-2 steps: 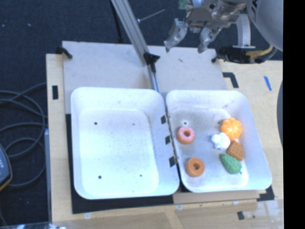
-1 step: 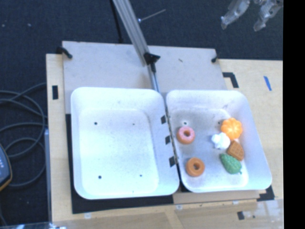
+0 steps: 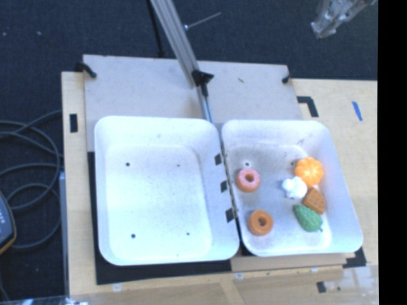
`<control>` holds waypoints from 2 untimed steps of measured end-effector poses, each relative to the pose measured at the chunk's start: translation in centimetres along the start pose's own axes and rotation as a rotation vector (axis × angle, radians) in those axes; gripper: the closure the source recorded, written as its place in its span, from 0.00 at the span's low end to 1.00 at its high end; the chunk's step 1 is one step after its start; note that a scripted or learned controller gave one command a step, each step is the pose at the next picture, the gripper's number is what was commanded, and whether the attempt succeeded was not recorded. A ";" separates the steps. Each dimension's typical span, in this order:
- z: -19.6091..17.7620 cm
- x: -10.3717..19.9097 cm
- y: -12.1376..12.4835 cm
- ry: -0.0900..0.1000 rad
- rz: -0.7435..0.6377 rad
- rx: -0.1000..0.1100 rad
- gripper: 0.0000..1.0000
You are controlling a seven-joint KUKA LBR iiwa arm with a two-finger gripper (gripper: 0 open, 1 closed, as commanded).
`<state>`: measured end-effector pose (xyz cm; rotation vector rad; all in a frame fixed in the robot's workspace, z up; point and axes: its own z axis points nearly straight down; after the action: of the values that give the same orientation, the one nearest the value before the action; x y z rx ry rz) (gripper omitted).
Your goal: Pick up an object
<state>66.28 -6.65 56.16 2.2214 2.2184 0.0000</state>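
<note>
Nothing's grabbed yet. The tool hangs high at top right, well away from the bins, too blurry to tell its state. The pink donut sits apart in the right bin, so descending there looks easiest.

The end effector is the one part of the robot that shows, up in the top right corner. It looks pale grey to whitish, almost see-through in places, with a blurred, glassy sheen against the dark floor. Its outline is angular and blocky at the top, where darker grey patches sit, and it narrows downward into a lighter, tapered tip. A few thin dark lines run across the upper part, like edges of plates or brackets. It is too blurred to make out screws, cables or markings, and the fingers cannot be told apart.
</note>
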 end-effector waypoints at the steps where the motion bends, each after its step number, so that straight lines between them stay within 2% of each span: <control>1: 1.3 -8.5 2.3 0.000 0.006 0.005 1.00; 2: 4.0 -15.6 2.5 0.000 0.005 0.005 1.00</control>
<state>68.80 -22.29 52.20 2.2293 2.2156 -0.0051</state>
